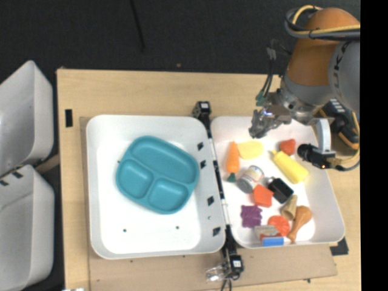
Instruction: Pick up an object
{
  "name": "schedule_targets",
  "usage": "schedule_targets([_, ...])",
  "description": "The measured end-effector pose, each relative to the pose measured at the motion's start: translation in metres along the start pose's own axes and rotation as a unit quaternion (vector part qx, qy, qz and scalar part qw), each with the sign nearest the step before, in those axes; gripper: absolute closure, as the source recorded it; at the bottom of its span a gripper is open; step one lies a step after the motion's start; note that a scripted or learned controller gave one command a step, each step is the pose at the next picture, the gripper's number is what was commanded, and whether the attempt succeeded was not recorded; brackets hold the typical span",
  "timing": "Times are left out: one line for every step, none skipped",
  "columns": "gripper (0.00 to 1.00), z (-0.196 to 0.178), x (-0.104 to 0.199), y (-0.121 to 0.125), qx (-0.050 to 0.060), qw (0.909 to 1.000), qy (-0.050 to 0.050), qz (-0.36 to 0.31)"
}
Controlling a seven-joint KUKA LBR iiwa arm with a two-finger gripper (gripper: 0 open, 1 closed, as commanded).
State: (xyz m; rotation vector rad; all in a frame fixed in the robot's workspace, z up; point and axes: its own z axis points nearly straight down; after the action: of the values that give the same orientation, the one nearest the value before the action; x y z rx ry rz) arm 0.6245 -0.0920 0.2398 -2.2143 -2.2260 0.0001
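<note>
Desk (73, 162): pale wood top; two shallow white bins sit side by side on it, black floor beyond its far edge.
Left bin (103, 223): glossy white, rounded corners, near the desk's left edge. Broad bare floor around its one item, most of it toward the near edge.
Teal tray (157, 174): smooth plastic, three compartments, lying flat at the bin's middle, turned askew.
Right bin (327, 211): same white shell, near the desk's right edge, crowded with small things; free floor mainly along its far rim and right wall.
Gripper (262, 128): hangs over the right bin's far-left corner, just above a pale yellow block (250, 148). Fingers: dark and blurred, cannot tell whether open or closed; nothing seen between them.
Arm (312, 53): grey with orange band, coming in over the desk's far right corner.
Contents, far to near: small red piece (287, 145); yellow cylinder (290, 167), smooth, slanted; orange carrot shape (233, 157) by the left wall; grey metallic can (250, 177) on its side; black block (280, 190); orange-red chunk (262, 195); purple piece (250, 214); brown cone-like toys (297, 214); blue bar (273, 241) at the near rim.
Spacing: items touching or just beside each other at the bin's middle.
Room: white rounded casings (21, 162) off the desk's left edge.
</note>
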Motion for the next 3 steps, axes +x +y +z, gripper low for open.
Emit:
schedule_targets([1.00, 0.011, 0.038, -0.032, 0.001, 1.0000, 0.000, 0.001])
schedule_targets([1.00, 0.015, 0.075, -0.071, 0.002, 1.0000, -0.001, 0.001])
schedule_targets([1.00, 0.004, 0.128, -0.094, 0.001, 1.0000, 0.000, -0.001])
